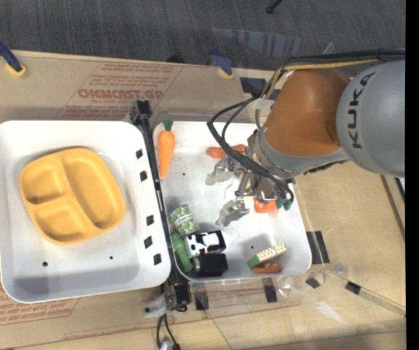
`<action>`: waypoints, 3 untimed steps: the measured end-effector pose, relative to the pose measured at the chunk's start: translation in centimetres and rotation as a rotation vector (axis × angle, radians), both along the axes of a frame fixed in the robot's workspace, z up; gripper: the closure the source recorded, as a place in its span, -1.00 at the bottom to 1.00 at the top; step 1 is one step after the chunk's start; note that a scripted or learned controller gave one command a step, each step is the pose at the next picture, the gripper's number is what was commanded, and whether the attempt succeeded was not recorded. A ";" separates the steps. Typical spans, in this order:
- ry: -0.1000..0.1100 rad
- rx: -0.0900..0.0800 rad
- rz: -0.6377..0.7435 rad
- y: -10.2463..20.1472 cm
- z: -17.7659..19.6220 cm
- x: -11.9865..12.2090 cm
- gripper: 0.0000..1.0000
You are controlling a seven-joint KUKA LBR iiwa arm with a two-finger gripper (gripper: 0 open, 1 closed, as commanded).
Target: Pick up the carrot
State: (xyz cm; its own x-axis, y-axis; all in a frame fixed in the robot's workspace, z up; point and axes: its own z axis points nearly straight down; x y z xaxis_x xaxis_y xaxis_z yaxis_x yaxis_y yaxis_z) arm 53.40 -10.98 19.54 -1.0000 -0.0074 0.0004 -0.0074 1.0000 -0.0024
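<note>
Against right bin's left wall, orange carrot, green top, hand spread wide, holding nothing.

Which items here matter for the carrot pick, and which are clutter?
Job:
carrot, upper left corner of the right bin
gripper

Lying about:
yellow divided plate in the left bin
black-and-white toy
green packet

Readable text for you: "KUKA" in dark letters running up the grey arm casing, just right of and above the gripper. "CHEMCAST GP" in red on the brown paper sheet covering the bench, well up-left of the gripper; the smaller red lines around it are too blurred to read. Print on the small packets below the gripper is illegible.
</note>
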 end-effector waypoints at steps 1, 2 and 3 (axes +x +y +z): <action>0.000 0.001 0.187 -10.2 -5.6 6.4 -1.00; -0.001 0.003 0.339 -9.8 -10.3 6.3 -1.00; -0.007 0.003 0.344 -9.6 -9.1 6.6 1.00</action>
